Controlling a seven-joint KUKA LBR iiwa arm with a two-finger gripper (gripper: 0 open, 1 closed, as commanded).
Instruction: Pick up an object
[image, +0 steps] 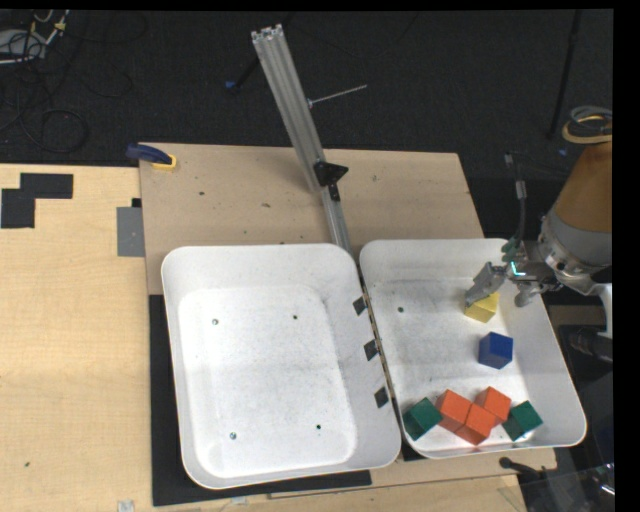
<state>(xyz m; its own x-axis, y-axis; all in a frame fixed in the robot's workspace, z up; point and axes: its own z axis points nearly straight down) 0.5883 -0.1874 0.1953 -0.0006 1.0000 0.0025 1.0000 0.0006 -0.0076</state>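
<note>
**Gripper over a yellow block in the right bin**

Camera view: The arm (585, 215) reaches in from the right edge, its orange band above a grey wrist. The gripper (497, 285) hangs over the far right part of the right bin (420, 270). Its fingers (480, 283) are spread apart, and one of them sits just above and to the left of a yellow block (482, 308). The block lies on the bin floor under the fingertips; whether a finger touches it cannot be told, and it is not held between them.

Nearer the front of the same bin, a blue block (495, 349) lies alone, just in front of the yellow one and apart from it. Along the bin's near edge a cluster is packed together: a green block (422, 416) on the left, two orange blocks (474, 412) touching each other in the middle, and a second green block (522, 419) toward the near right corner.

The left bin (262, 360) stands beside the right one, their inner rims meeting at black clips (368, 348). A slanted metal rail (298, 125) rises from the bench (250, 195) behind the bins.
</note>
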